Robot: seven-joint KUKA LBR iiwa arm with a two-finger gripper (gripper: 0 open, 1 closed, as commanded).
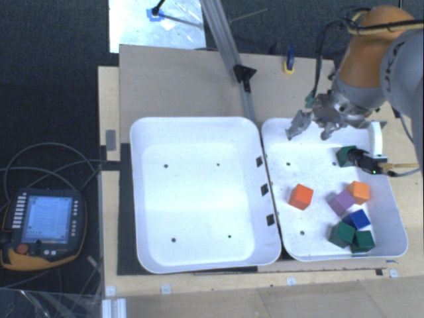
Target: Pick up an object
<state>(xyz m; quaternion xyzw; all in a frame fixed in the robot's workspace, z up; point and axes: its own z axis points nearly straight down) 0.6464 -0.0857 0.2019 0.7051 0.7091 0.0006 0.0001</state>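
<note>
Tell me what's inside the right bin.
Orange cube, second orange block, purple block, blue block, front green block, corner green block, back green block. Anything beneath them is covered.

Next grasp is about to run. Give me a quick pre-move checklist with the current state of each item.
1. Gripper free of any object: ok, nothing is between its fingers.
2. Fingers spread for a grasp: ok, they look open.
3. Gripper over the right bin: ok, it is at the bin's far edge.
4. Isolated target available: ok, the orange cube sits apart from the other blocks.
5. Clear room around the purple block, blue cube and green blocks: not ok, they are packed close together.
6. Gripper height above the bin floor: cannot tell from this slanted view.
</note>
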